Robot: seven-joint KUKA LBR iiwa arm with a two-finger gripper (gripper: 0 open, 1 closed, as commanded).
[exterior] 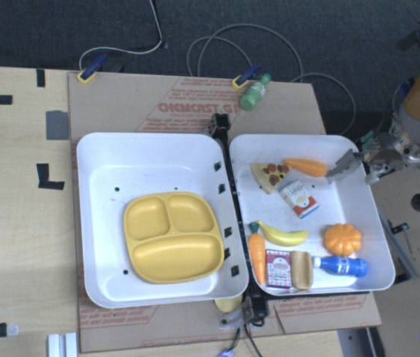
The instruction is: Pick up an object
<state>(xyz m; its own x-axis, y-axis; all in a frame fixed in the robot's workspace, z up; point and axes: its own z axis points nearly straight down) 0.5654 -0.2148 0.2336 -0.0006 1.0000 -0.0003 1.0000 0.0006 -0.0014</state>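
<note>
The right bin (pixel 369 199) holds the objects: a carrot (pixel 306 167) and pizza slice (pixel 269 175) near its far edge, a small carton (pixel 299 198) mid-bin, a banana (pixel 284 236), pumpkin (pixel 343 239), second carrot (pixel 257 256) and blue bottle (pixel 341 266) along its near edge

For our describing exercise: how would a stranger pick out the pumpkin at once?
Find the right-hand white bin, full of toy food. Near its right wall, above the blue bottle and right of the banana, sits the pumpkin: round, ribbed and orange, unlike the long carrots.
</note>
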